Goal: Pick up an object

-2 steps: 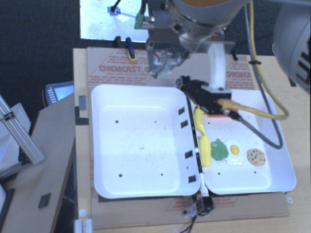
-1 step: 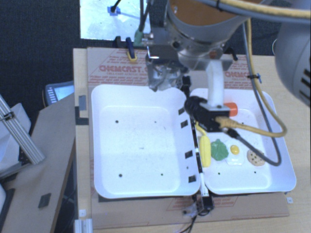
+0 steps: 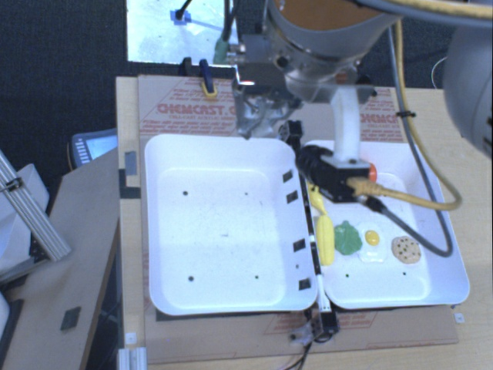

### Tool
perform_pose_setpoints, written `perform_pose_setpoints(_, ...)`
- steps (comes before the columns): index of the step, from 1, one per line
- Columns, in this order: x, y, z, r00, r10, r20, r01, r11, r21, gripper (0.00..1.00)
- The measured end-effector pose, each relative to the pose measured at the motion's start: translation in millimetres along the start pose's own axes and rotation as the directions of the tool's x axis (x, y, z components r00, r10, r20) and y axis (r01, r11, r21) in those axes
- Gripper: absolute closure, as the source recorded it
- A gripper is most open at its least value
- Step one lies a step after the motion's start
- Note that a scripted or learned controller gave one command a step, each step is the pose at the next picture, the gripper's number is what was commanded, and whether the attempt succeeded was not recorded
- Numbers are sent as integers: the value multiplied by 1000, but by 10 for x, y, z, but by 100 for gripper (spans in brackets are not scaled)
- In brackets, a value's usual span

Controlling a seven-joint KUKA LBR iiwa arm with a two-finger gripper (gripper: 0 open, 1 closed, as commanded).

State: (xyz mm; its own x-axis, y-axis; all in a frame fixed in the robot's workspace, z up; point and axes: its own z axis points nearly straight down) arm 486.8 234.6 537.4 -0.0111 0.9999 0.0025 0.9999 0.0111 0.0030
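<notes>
The jaws hang at the far rim of the left bin (image 3: 223, 146), close to its far right corner. You cannot tell from this slant whether they are spread or pressed together, because the metal there is a blur under the arm (image 3: 323, 6). Everything you could pick lies in the right bin (image 3: 451, 284), so from the jaws the targets sit toward the camera and to the view's right, across the wall where the two bins meet. Nearest is the yellow piece (image 3: 326, 239), long and thin, lying just beside that shared wall with its long axis running near-to-far, roughly parallel to it. Judge that closeness as the catch: closing across its short width puts one jaw hard against the bin's side. The green piece (image 3: 349, 239) lies at its other flank, touching or nearly so, which crowds that side too. The toy fried egg (image 3: 372, 243) sits just beside the green piece, and the cookie (image 3: 406, 250) lies a little apart to the right with bare floor around it — likely your easiest target, though flat. A small orange thing (image 3: 372, 171) shows farther back, partly hidden by the arm's own fittings; too little shows to name it. Both bins rest on a lettered cardboard sheet (image 3: 185, 108) on the bench (image 3: 88, 230).
</notes>
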Motion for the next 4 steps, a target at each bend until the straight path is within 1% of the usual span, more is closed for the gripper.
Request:
perform_pose_setpoints(1,-5,-9,737,1000,10,5,-10,1000,8,100)
perform_pose_setpoints(2,-5,-4,697,1000,9,2,-9,1000,1,0)
perform_pose_setpoints(3,-39,863,2188,1000,14,9,-14,1000,13,0)
perform_pose_setpoints(4,-69,1324,3397,1000,13,7,-13,1000,13,0)
